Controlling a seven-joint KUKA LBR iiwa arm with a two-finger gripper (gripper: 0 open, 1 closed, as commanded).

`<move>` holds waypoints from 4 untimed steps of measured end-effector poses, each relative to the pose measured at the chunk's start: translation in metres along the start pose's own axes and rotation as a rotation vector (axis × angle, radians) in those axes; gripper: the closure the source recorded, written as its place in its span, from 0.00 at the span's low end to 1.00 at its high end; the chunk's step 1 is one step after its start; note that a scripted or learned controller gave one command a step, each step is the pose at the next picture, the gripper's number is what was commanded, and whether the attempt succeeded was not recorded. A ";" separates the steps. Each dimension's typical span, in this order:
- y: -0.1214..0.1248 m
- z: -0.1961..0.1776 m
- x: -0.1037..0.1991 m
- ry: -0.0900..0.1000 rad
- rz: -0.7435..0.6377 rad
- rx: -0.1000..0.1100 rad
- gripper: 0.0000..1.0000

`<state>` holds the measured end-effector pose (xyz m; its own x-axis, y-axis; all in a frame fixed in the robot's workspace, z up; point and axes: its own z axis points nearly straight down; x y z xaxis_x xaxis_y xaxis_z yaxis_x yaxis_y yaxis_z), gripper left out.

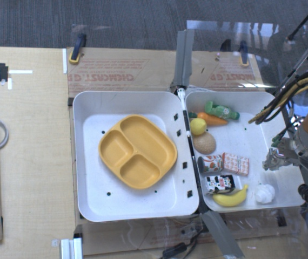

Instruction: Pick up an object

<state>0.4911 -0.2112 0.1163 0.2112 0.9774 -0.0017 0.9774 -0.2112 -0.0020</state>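
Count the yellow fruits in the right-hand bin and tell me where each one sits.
2. The lemon lies near the bin's left wall, just above the brown potato-like item. The banana lies along the near edge, below the small carton. None seems hidden.

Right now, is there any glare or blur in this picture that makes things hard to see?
Camera view: even light, soft shadows; the yellow plate and banana look sharp. Glare streaks the clear panel at top right; the claw at the right edge looks slightly blurred.

Yellow divided plate (pixel 138 152) in left bin (pixel 87 161)
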 end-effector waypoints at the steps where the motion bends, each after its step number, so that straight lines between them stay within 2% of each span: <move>1: -0.004 -0.269 -0.005 -0.001 -0.110 0.001 1.00; 2: -0.027 -0.139 0.060 0.000 -0.084 0.002 1.00; 3: -0.012 -0.266 0.014 -0.002 0.002 0.001 1.00; 4: -0.026 -0.106 0.051 0.000 0.037 0.002 1.00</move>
